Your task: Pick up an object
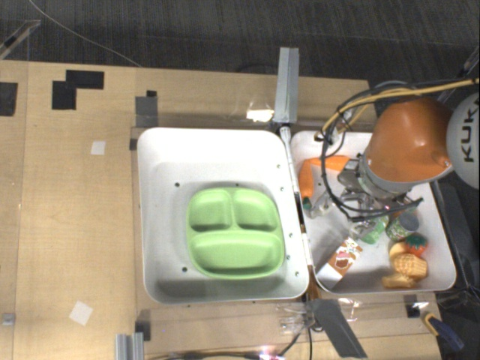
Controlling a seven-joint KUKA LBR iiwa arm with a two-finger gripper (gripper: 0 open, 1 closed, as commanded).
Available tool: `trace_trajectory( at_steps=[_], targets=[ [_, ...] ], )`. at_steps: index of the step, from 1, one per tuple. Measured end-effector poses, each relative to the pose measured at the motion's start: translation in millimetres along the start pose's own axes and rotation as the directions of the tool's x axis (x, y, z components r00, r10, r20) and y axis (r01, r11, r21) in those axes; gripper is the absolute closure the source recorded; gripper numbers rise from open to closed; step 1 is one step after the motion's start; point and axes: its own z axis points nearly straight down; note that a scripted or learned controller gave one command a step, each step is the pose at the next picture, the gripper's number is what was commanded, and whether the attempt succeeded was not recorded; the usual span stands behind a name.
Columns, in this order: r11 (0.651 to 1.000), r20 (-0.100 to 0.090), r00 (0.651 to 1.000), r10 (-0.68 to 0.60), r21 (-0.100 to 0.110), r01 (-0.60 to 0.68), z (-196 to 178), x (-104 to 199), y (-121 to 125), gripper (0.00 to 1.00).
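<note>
In the right bin (447, 272), a tan waffle-shaped toy (405, 268), a small printed packet (345, 256) and a red-and-green toy (414, 243) lay nearest. Beyond them the end effector (365, 210) hung beside an orange object (321, 172). The left bin (161, 201) held a green divided tray (235, 232).

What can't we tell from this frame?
- Gripper fingers: under the orange wrist band; open or shut unclear.
- Orange object in the right bin: partly behind cables and arm, identity unclear.
- Small items under the gripper, camera view: too cluttered to separate.
- Arm: cut off at the right edge.
</note>
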Motion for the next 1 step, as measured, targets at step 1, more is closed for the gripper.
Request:
trace_trajectory(
  at_steps=[1],
  targets=[
    [0.996, 0.006, 0.996, 0.093, 0.006, -0.093, -1.6, 33.2, 37.1, 0.00]
  ],
)
